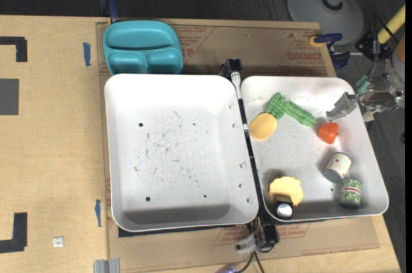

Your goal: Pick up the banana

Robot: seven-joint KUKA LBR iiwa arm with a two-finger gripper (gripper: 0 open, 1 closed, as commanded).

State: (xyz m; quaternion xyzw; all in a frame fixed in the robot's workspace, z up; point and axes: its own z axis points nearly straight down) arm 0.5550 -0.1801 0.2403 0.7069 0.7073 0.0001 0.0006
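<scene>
The banana point(286, 188) looks like a bright yellow, stubby curved piece lying near the front of the right bin point(309, 90). A small dark bottle with a white cap point(284, 210) touches its front side. My gripper point(339, 108) hangs over the back right part of that bin, just above and behind a small red-orange object point(329, 131). It is well apart from the banana, which lies toward the front left of it. Nothing is visibly held.
The right bin also holds a green ridged toy point(291, 109), a yellow-orange rounded fruit point(262, 127), a white cup on its side point(337, 165) and a green can point(351, 193). The left bin point(122, 156) sits beside it. A teal divided tray point(142, 47) stands behind it.
</scene>
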